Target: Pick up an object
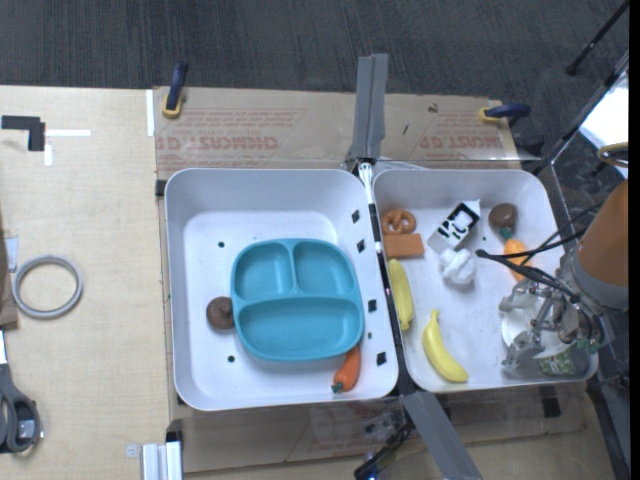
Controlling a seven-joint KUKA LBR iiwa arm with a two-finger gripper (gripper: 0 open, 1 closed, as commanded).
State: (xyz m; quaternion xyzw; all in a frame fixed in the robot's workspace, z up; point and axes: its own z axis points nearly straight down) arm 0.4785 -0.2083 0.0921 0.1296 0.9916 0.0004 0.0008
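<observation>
Bananas [442, 349] looked light, smooth toys (best pinched mid-body); gripper [545, 333] hung nearby, its state I couldn't tell.

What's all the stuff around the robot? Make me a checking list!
Surface: wooden bench bearing left bin and right bin.
Job's things: left bin has a blue divided plate, chocolate doughnut, carrot. Right bin has two bananas, pretzel, white lump.
Clutter: tape roll, scissors on the bench.
Gripper: gripper low in the right bin's near right corner; fingers unclear.
Cables: black cable across the right bin.
Surroundings: dark carpet.
</observation>
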